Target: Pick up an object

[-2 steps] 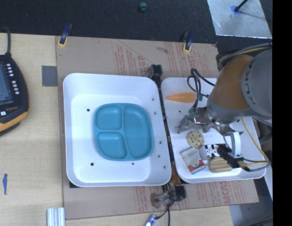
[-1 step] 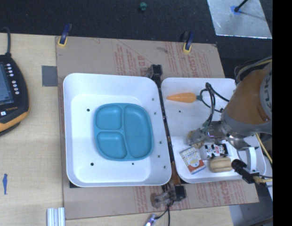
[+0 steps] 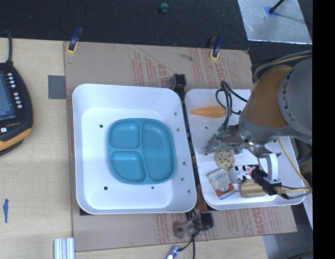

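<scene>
Hiding the tool (image 3: 228,139), arm (image 3: 275,104) over right bin (image 3: 202,144), cookie (image 3: 224,157) seemingly beneath.

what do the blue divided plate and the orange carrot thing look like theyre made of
The blue divided plate looks like moulded plastic with a matte to satin finish: uniform colour, rounded compartment ridges, soft sheen. The orange carrot is probably a plastic or rubber toy: even, saturated colour and a smooth surface, though it is too small to tell for certain.
</scene>
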Tool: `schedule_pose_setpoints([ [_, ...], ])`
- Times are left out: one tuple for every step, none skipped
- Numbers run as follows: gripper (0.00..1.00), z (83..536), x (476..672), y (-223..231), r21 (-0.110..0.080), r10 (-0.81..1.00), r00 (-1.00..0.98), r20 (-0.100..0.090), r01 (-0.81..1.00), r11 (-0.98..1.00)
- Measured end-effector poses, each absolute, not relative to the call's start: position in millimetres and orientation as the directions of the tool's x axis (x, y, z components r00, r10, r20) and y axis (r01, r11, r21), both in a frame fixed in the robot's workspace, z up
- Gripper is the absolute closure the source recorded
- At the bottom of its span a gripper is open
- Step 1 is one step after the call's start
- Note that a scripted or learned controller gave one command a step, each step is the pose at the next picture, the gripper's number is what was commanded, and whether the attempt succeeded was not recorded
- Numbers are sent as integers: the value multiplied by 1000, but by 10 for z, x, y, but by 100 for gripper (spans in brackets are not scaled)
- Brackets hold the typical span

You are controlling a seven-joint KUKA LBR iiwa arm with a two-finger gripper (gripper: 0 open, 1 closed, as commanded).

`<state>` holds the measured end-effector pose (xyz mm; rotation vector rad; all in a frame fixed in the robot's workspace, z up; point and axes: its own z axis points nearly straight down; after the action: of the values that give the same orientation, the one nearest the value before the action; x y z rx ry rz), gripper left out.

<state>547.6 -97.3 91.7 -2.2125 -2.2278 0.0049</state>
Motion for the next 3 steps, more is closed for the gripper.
schedule_pose_setpoints([
  [0, 915, 5326, -1206, -5, 1000, -5, -1, 1000, 5],
  [0, 915, 5381, -1013, -3, 1000, -6, -1, 1000, 6],
  [0, 918, 5644, -1037, -2, 1000, -3, 0, 1000, 3],
])
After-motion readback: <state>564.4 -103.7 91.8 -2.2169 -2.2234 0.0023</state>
